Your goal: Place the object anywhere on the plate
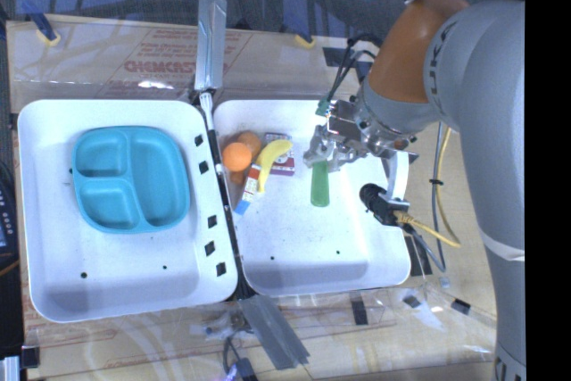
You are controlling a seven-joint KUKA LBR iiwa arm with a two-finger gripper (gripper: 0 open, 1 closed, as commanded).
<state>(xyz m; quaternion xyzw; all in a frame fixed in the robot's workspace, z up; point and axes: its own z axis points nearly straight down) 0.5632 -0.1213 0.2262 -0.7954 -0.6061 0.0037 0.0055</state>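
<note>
Gripper (323,158) hiding green object's (319,189) top, grasp unclear

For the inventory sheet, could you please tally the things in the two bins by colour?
Blue: 1, the divided plate in the left bin
Orange: 2, the ball and a rounder thing behind it
Yellow: 1, the banana
Green: 1, the tube by the gripper
Other: 1, a small box under the banana
Total: 6
</note>
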